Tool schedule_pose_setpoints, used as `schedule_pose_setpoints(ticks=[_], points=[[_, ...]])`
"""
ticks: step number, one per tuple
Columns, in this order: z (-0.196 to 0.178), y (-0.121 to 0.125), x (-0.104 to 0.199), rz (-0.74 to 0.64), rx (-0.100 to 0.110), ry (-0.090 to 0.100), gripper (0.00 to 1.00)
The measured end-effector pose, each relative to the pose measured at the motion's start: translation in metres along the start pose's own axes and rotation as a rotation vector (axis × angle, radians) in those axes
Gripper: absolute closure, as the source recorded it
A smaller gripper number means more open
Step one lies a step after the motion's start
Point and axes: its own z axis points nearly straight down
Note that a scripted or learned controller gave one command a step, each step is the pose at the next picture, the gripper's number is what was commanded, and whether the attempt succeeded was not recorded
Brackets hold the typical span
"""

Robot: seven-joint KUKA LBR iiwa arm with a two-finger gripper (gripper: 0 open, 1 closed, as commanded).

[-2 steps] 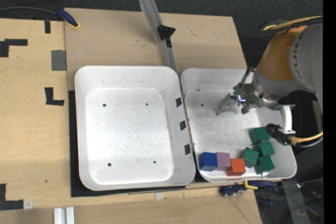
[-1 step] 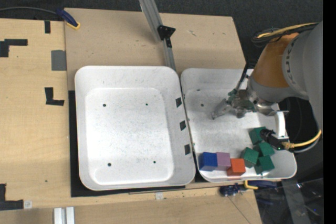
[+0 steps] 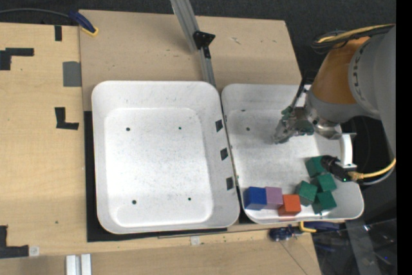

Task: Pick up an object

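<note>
The blocks lie along the near edge of the right bin (image 3: 257,103), closest to the camera: a blue cube (image 3: 255,196), a lilac cube (image 3: 273,195) touching it, and an orange cube (image 3: 290,204) just beside that. All three sit well below the gripper (image 3: 282,132) and slightly to its left in the view. A cluster of dark green blocks (image 3: 320,185) is heaped in the bin's near right corner, below and to the right of the jaws, apart from them. The gripper hangs over the bare middle of the right bin, its tip low against the white floor; whether the jaws are spread or closed cannot be told from here, and nothing is seen between them. The left bin (image 3: 103,100) lies well to the left of the jaws. The arm's orange band (image 3: 331,77) sits above and right of the gripper.
</note>
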Motion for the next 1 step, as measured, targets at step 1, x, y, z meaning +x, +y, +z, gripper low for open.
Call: schedule_pose_setpoints(ticks=[1], points=[[-0.0465, 0.0030, 0.0090, 0.001, -0.006, 0.000, 1.00]])
